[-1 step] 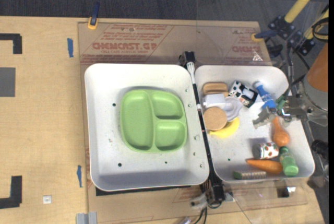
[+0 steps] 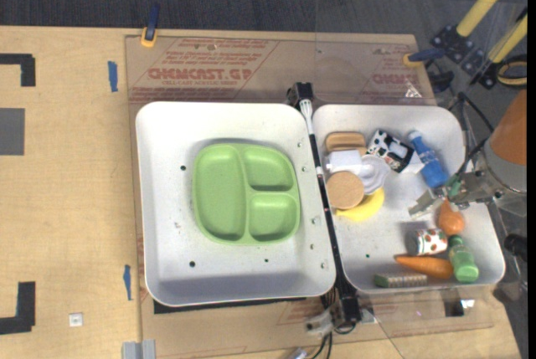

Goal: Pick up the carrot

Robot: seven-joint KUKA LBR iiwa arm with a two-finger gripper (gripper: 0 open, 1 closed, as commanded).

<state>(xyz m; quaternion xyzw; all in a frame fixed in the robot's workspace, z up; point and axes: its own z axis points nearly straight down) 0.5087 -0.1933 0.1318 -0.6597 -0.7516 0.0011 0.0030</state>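
Carrot (image 2: 425,266) lies flat near the front of the right bin (image 2: 360,257), beside a green bottle (image 2: 462,259). It looks light, hard and smooth. I should pinch its thick middle. My gripper (image 2: 442,200) hangs above; I cannot tell its state.

text: "CHEMCAST GP", red, upside down | on: clear sheet (image 2: 209,64) behind bins | else: unreadable

Orange carrot (image 2: 425,265) flat near right bin's (image 2: 360,265) front edge

The grey arm reaches in from the right, its gripper (image 2: 442,200) low over the right bin's far side.
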